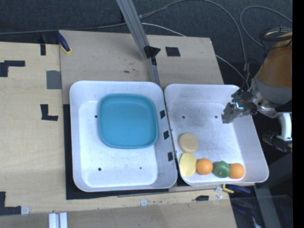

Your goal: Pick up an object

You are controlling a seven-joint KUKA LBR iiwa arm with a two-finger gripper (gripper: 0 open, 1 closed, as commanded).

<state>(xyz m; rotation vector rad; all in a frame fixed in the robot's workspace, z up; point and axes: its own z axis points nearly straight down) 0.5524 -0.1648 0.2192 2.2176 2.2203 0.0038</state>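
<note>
The right bin [209, 103] holds several small objects along its near side: a beige round piece [188, 142], a yellow piece [187, 165], an orange ball [204, 166], a green object [221, 168] and a second orange ball [236, 170]. My gripper [231, 113] hangs over the right bin's right side, well behind and to the right of those objects. Nothing shows between its fingers. The arm's orange band [278, 68] is at the far right.
The left bin [83, 127] holds a blue square plate [128, 120]. A grey metal bar [137, 27] slants from the top down to the gap between the bins. Cables lie on the dark floor at the upper right.
</note>
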